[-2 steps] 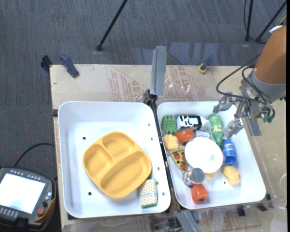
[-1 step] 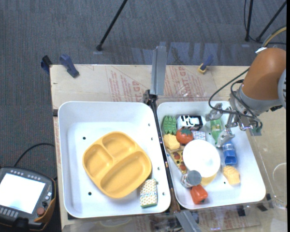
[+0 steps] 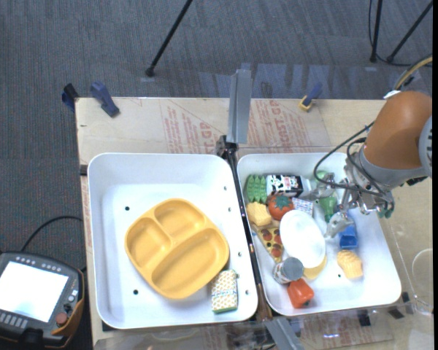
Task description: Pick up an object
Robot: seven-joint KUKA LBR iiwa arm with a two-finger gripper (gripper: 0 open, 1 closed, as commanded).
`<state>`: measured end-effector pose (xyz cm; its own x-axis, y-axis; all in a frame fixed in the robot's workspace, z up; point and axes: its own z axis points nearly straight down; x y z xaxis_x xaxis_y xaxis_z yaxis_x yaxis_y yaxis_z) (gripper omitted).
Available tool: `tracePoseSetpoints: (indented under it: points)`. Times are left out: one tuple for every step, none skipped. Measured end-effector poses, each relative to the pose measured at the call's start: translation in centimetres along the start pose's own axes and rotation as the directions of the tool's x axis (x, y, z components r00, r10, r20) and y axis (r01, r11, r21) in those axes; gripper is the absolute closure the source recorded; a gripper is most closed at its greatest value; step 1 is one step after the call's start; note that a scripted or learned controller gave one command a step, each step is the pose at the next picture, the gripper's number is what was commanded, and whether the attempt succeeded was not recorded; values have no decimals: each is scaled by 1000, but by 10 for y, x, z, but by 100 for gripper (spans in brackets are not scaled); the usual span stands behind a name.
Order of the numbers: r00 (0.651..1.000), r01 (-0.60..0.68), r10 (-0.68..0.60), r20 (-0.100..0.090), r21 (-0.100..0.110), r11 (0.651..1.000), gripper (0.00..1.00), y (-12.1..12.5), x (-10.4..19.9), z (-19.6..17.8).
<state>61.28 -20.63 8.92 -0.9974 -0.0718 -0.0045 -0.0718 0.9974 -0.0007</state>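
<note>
At the near edge of the left bin (image 3: 102,195), a small patterned block (image 3: 225,292) is being borne on the bin floor, just beside the yellow divided plate (image 3: 177,246), by which the middle of that bin is being taken up. At the near edge of the right bin (image 3: 390,268), an orange-red piece (image 3: 301,292) is being crowded by a grey round can (image 3: 289,270) just behind it. A white dish (image 3: 303,238) is being propped over the heap in the middle of this bin, with a red tomato (image 3: 279,205) touching its far rim. A green ridged item (image 3: 256,189) and a black-and-white carton (image 3: 284,184) are being kept at the far left corner, side by side. A yellow lumpy piece (image 3: 350,264) and a blue block (image 3: 347,238) are being kept to the right of the dish.

The arm (image 3: 398,133) is being reached in from the right, and the gripper (image 3: 341,214) is being held low over the right bin, just behind the blue block and beside a green bottle (image 3: 328,204). Whether the gripper is spread or pressed together cannot be told, since it is being blurred into the wires and clutter around it. No object is being seen lifted off the heap; every piece is being supported by the bin or by its neighbours.
</note>
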Motion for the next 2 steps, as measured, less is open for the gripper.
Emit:
tracePoseSetpoints:
  points:
    - [1000, 20, -20, 0, 0, 1000, 0, 30, -9, 0]
    - [1000, 26, -26, 3, 0, 1000, 100, 32, -11, -11]
